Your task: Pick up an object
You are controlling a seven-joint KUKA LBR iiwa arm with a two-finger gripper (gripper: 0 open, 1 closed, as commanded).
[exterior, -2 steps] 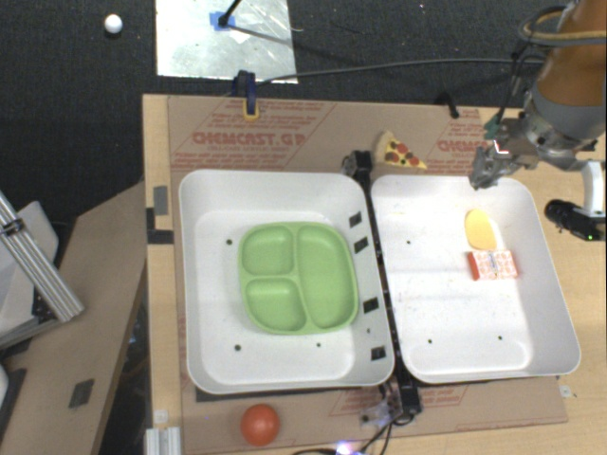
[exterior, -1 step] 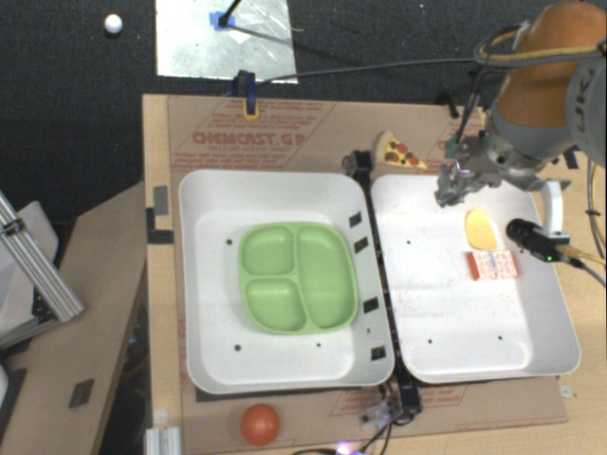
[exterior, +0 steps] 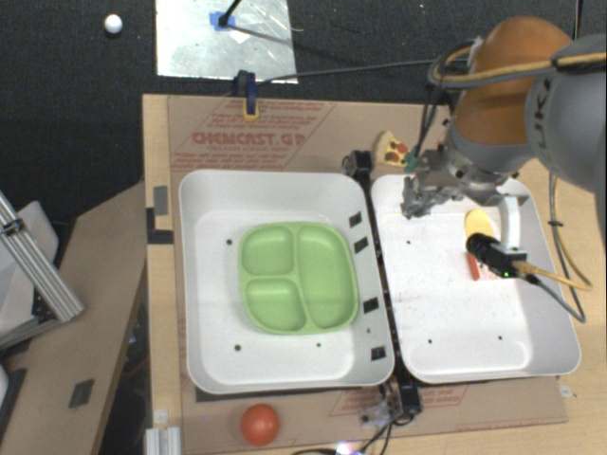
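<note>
Yellow object (exterior: 479,223) near right bin's (exterior: 455,325) far edge; gripper (exterior: 414,202) beside it, jaw state unclear; board (exterior: 313,126) reads "CHEMCAST GP".

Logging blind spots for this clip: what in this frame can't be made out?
Camera view:
- yellow object in the right bin: partly covered by hardware on the arm; shape unclear.
- red object beside it: mostly covered likewise.
- small yellow-and-red item behind the bins: too small to identify.
- bin floor under the gripper: hidden by the arm.
</note>
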